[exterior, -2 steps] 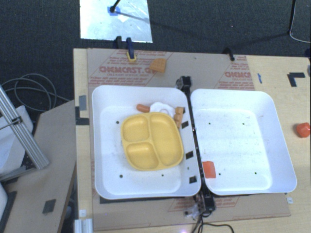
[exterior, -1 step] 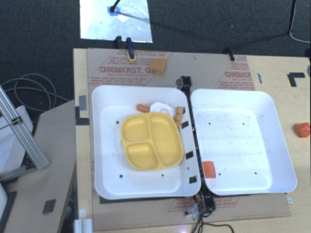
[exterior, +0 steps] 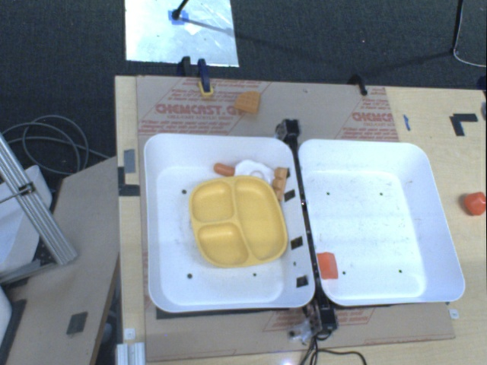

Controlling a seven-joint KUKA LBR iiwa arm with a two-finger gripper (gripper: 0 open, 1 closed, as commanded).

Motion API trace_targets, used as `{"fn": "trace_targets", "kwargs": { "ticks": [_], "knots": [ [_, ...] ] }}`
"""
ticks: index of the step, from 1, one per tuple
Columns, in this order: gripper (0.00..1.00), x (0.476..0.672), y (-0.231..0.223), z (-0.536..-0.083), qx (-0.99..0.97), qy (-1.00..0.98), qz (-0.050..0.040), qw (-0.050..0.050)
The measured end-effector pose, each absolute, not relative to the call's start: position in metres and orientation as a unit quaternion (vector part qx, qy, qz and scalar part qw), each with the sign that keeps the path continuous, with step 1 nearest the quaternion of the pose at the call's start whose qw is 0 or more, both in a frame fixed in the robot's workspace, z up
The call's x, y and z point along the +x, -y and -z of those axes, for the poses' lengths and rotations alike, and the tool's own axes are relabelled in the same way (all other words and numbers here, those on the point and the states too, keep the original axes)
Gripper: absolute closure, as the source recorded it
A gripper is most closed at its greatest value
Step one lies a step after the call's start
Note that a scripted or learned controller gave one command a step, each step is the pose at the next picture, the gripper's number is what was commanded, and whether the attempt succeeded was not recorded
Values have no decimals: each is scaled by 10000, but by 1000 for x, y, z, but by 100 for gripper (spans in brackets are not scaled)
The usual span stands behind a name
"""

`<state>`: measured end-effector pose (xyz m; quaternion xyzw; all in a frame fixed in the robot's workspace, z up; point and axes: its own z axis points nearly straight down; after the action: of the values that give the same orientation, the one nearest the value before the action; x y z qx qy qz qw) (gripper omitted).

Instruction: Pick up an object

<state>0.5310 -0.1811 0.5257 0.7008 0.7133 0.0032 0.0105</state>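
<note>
Jaw state: cannot tell. Candidate objects: yellow divided plate (exterior: pixel 237 221) at left bin (exterior: pixel 163 280) centre; orange block (exterior: pixel 326 265) at right bin (exterior: pixel 434 226) 8 o'clock corner. Risk: wall proximity may block finger entry.

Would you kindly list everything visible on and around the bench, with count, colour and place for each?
Shallow white plastic bins: two, white, side by side on the bench.
Yellow three-compartment plastic tray: one, yellow, in the left bin.
Small orange sausage-shaped piece: one, orange, left bin, behind the tray.
White rounded item: one, white, behind the tray, partly hidden.
Small tan block: one, tan, left bin's right wall.
Orange-red block: one, right bin's near-left corner.
Orange-red block: one, bench, right of the bins.
Tan cube: one, bench, behind the bins.
</note>
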Motion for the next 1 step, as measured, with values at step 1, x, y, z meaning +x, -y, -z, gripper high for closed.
{"fn": "trace_targets", "kwargs": {
  "ticks": [1],
  "knots": [
    [0, 531, 181, -526, 7008, -7133, -32, 105]
  ]
}}
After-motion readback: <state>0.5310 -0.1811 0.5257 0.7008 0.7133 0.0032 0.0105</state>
